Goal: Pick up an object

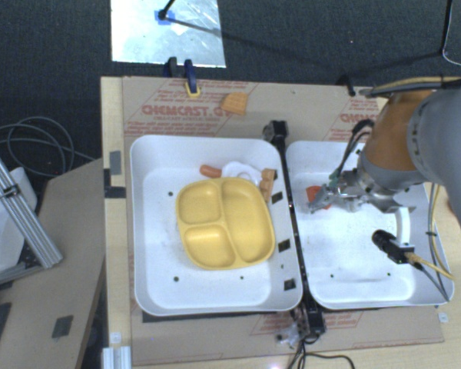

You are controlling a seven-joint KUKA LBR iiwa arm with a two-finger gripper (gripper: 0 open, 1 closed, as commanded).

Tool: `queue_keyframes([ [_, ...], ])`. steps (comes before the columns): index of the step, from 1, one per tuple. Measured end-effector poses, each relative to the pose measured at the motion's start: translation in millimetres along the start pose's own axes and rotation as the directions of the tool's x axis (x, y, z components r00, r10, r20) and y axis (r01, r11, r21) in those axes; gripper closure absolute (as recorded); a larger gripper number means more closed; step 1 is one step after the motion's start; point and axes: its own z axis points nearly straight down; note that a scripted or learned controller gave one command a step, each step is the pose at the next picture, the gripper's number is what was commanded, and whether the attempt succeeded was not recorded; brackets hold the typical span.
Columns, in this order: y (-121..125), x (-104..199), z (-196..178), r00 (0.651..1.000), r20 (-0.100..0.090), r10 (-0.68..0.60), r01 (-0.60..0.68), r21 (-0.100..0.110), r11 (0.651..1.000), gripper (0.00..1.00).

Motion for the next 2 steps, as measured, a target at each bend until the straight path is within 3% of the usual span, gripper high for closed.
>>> queue_keyframes([
  [2, -1.5, -1.0, 0.2, 1.000, 0.000, 0.002, -0.002, 0.001, 1.000, 0.00],
])
